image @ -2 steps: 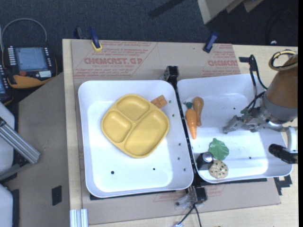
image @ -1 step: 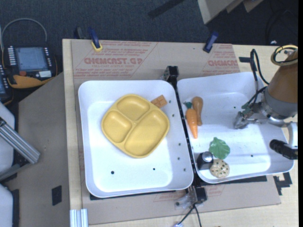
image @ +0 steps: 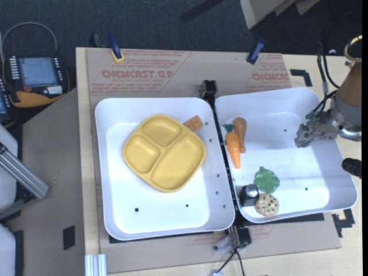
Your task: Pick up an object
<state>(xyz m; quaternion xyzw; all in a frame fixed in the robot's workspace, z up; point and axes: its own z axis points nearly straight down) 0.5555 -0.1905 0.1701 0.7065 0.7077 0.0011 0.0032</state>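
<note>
Two shallow white bins sit side by side on a pale wooden board printed with faded red lettering.

The left bin [image: 115,171] has smooth, glossy plastic and rounded corners. In it lies a yellow divided plate [image: 164,152] with three compartments, a matte sheen and soft rounded edges, turned at an angle. A small tan-brown block [image: 194,123] peeks out from behind the plate's upper right rim, touching or just beside it; which, I cannot tell.

The right bin [image: 299,183] is of the same make. Along its left wall lie an orange carrot [image: 233,148], tapered with the point toward the near side, and a brownish sausage-shaped piece [image: 240,132], pressed alongside the carrot's upper end. Nearer the front corner there is a green leafy toy [image: 267,180], ruffled at the edge, and below it a round speckled cookie [image: 267,204], beige and flat. A small dark cylinder with a shiny top [image: 249,195] stands just beside the cookie.

The gripper [image: 305,135] hangs over the right bin's far right side, well apart from all of the objects. It is dark grey metal; whether its jaws are spread or closed I cannot tell at this size. Nothing visible is between them.

The board edges are held by a blue-and-yellow clamp [image: 115,49] and a blue clamp [image: 256,50]. Beyond is dark carpet [image: 149,10]. A handheld controller with a lit screen [image: 35,76] sits at the left, its cable looped above.
</note>
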